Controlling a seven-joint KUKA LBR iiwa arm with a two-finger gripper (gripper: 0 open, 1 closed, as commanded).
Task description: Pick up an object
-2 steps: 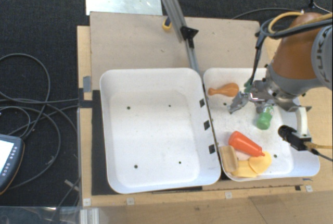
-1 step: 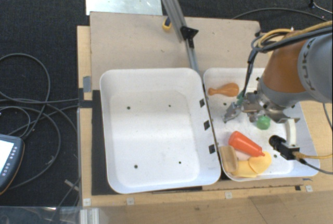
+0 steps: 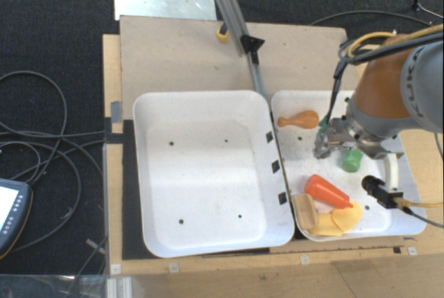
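2 bins | R bin (image 3: 286,101): carrot (image 3: 327,191), drumstick (image 3: 298,120), green pc (image 3: 352,161) | gripper (image 3: 323,145) over R bin, state unclear

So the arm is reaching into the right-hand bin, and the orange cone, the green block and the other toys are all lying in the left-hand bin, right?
Not quite. The arm does reach into the right-hand bin, but the toys are there too: the camera view shows the orange cone, the green block and the other pieces lying in that right-hand bin, not in the left-hand bin.
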